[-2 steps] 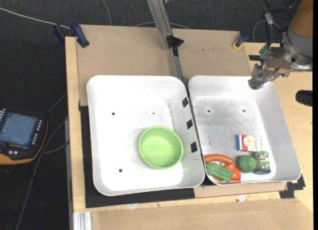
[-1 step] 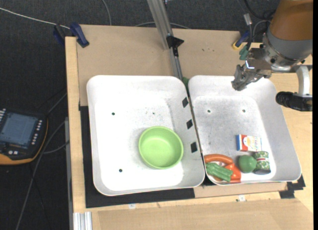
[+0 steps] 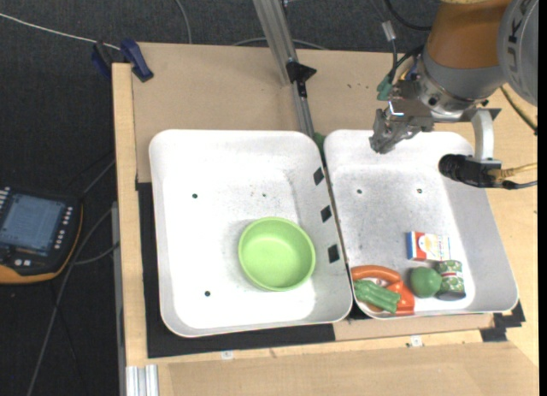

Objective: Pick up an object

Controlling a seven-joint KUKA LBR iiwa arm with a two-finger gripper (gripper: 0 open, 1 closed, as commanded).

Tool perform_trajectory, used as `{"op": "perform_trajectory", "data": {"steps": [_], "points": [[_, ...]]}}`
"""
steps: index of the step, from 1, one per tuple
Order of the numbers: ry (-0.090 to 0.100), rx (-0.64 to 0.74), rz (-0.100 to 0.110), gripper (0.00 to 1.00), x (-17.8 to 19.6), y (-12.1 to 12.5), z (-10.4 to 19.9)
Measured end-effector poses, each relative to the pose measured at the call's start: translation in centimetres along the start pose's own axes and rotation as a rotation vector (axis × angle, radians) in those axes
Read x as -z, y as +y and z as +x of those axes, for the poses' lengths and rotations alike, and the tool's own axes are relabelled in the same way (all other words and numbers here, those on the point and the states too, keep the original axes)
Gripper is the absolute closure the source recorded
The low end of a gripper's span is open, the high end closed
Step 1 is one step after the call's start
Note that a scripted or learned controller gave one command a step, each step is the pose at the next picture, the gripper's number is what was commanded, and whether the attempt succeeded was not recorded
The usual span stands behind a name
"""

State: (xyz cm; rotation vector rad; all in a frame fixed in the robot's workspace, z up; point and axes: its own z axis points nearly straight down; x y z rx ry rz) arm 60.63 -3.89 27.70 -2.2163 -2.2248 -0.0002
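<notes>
The gripper is hanging over the far edge of the right bin, and its dark fingers are pointing down. I cannot tell whether they are spread or pressed together, because they are showing as one dark shape; nothing is showing between them.

The objects are all lying in the near corner of the right bin, well apart from the gripper. A small white box is sitting there; just nearer than it, a green ball is resting beside a small can. To their left, an orange and green toy, perhaps a carrot, is lying against the near wall.

In the left bin, a green bowl is standing upright near the wall shared with the right bin.
</notes>
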Motion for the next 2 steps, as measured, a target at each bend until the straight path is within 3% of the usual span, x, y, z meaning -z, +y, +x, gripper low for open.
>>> {"op": "perform_trajectory", "data": {"steps": [2], "points": [[0.0,0.0,0.0,1.0,-4.0,1.6,10.6]]}}
